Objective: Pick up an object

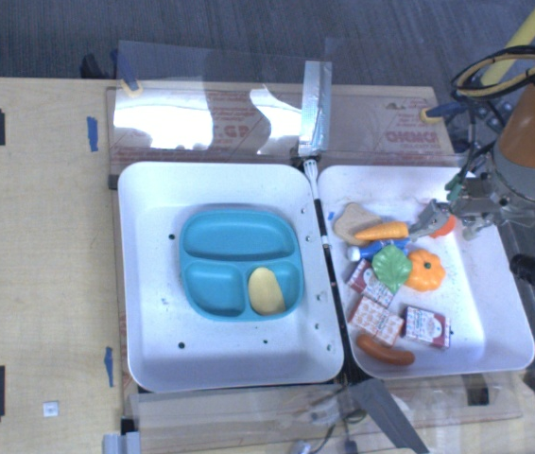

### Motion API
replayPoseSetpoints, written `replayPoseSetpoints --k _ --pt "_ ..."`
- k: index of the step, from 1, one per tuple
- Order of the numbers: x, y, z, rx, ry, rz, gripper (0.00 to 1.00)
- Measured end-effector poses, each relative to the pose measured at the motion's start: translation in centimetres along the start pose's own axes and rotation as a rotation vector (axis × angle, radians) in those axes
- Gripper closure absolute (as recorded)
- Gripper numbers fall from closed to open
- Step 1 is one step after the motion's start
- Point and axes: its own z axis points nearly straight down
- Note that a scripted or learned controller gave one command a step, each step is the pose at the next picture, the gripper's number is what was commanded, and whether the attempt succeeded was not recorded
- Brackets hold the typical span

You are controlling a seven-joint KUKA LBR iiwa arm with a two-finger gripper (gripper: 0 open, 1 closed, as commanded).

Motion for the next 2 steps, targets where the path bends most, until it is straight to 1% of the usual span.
replayPoseSetpoints --k 1,2 --pt "-0.2 2.2 8.4 -0.020 -0.010 -0.219 0.00" --pt "-2.0 0.5 11.1 -0.005 -0.002 -0.281 0.00"
